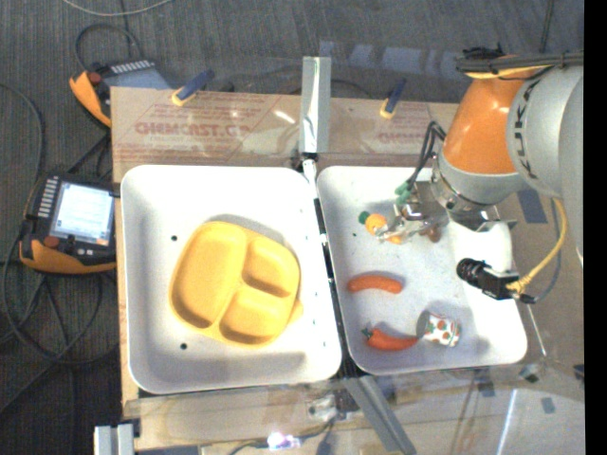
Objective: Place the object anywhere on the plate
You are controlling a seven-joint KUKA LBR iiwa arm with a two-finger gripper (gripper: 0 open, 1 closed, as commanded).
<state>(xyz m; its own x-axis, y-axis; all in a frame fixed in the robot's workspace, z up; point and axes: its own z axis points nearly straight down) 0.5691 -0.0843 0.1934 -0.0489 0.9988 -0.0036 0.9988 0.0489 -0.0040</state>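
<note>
Two bins sit side by side. Gripper (410, 218) is low in right bin (493, 344) beside small yellow toy (377, 223), positioned for pickup; grip state indeterminate. Plate (237, 282) waits in left bin (142, 254).

The bench (213, 126) is covered by a brown cardboard sheet with red lettering. 2 shallow white bins lie directly on it, side by side: the left bin (142, 282) and the right bin (493, 339), their inner rims touching. An upright metal post (313, 102) stands at the far edge, between the bins.
</note>
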